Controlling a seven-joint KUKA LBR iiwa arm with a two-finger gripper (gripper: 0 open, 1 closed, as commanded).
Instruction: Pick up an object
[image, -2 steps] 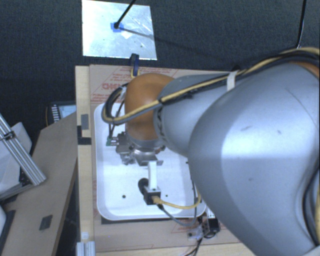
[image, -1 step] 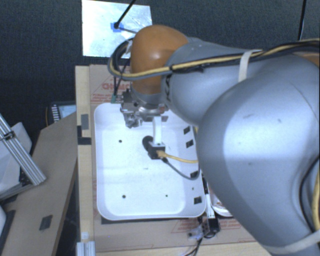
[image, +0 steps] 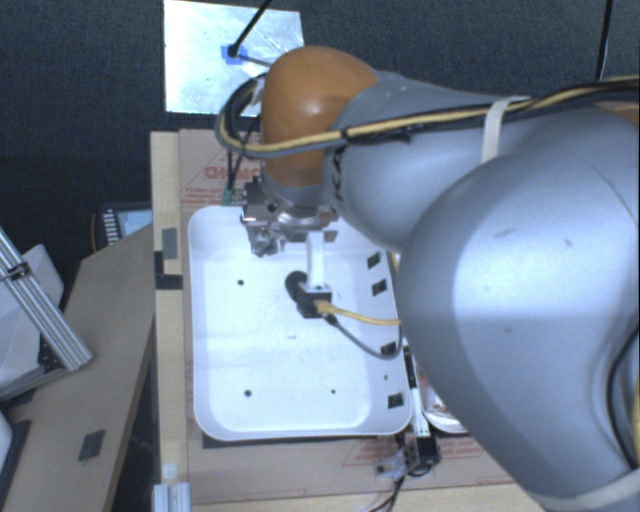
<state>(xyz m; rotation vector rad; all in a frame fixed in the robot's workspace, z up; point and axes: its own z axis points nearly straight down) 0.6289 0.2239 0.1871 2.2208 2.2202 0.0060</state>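
Far left: ribbed aluminium rail lying across a tan board. The bench edge runs down the frame at left-centre.

Centre-left: white bin. Glossy plastic, shallow, rounded corners. A few small dark dots on its floor. Open room across its lower half.

Centre, upper: metal gripper pointing down, just inside the bin's upper rim. Its opening and any hold on something: cannot tell. The orange band is directly above it.

Right: smooth grey arm covers that side. Where the object lies: cannot tell.
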